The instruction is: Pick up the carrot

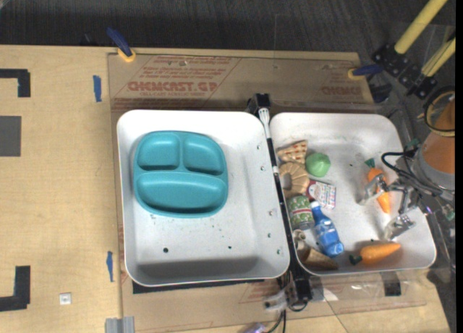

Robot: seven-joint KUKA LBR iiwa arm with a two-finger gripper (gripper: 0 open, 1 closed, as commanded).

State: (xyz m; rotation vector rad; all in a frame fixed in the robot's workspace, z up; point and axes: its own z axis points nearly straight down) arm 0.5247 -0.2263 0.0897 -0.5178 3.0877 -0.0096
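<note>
The carrot [377, 253] lies in the right bin [340, 132] near its front right corner. It is orange, with a dark green stub pointing left. My gripper [388, 205] hangs over the right side of that bin, a little behind the carrot and apart from it. Cables and small orange parts crowd the gripper. The arm's orange band [437, 155] shows at the right edge.
Along the right bin's left side are a green ball [317, 163], a waffle-like piece [293, 152], a small packet [324, 195], a green can [300, 212] and a blue bottle [328, 235]. A teal divided plate [181, 173] sits in the left bin [239, 252].
</note>
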